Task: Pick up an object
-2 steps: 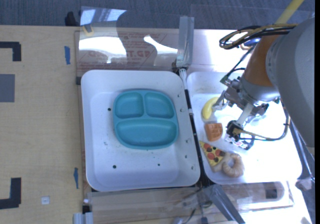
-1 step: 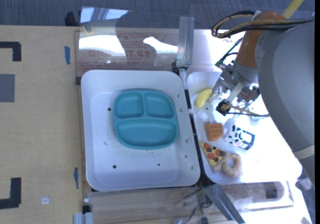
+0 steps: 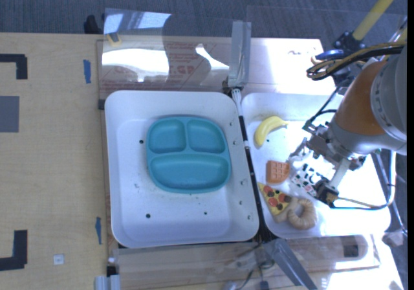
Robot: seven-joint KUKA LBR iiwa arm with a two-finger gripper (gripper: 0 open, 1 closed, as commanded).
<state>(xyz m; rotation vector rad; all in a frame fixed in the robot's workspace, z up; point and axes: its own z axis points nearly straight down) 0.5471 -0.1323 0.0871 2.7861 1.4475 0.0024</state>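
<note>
Two white bins side by side on the worktop; left bin [image 3: 123,217] sits mid-worktop w/ a teal divided plate [image 3: 188,154] lying flat near its centre, three compartments, nothing in them; right bin [image 3: 284,109] runs to the worktop's right edge and carries the small stuff. Yellow banana [image 3: 268,129] lies in the right bin's upper-left part, close to the divider btwn bins; orange waffle piece [image 3: 277,171] sits below it, apart from it; pizza slice [image 3: 275,198] lies just below the waffle, nr the bin's front-left corner; doughnut-like pastry [image 3: 302,213] just right of the pizza, at the bin's front edge, looks to be touching it. Small black-and-white spotted item [image 3: 301,179] btwn waffle and arm; can't make out what it is. Arm comes in over the right bin's right side; end effector [image 3: 309,167] hangs low above the bin's middle, right by the spotted item; whether it's wide or narrow, can't tell, and nothing seen gripped. Clear plastic sheet [image 3: 162,55] stands at the worktop's back edge behind the left bin.
</note>
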